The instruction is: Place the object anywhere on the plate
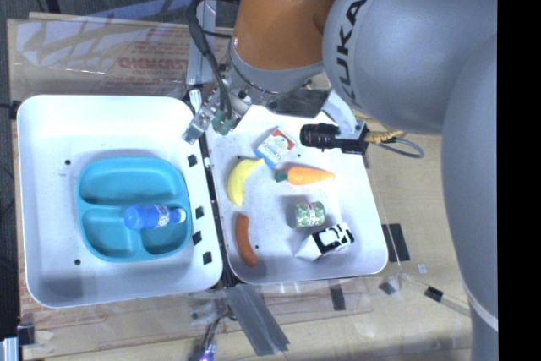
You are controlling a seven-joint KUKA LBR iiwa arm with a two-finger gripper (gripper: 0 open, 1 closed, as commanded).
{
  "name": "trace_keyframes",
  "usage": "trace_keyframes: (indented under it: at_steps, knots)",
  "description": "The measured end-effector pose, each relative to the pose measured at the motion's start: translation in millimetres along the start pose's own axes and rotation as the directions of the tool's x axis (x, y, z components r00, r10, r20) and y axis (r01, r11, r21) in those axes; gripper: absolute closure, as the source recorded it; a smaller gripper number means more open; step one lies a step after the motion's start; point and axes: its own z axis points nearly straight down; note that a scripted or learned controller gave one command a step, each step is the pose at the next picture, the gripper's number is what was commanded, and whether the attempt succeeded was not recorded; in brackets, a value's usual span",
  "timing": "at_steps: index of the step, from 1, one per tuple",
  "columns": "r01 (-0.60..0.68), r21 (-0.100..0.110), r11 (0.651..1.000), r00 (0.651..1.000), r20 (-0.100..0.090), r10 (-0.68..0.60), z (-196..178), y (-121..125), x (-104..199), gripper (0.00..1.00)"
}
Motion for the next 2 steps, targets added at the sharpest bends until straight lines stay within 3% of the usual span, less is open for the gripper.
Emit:
trace_keyframes:
  at_steps: [1, 2]
  knots:
    - [0.000, 0.000, 1.000, 1.000, -0.001, 0.000, 0.2, 0.1, 0.2, 0.00]
    - [-0.353, 0.002, 0.936, 0.936, 0.000, 0.353, -39.9, 22.7, 20.1, 0.00]
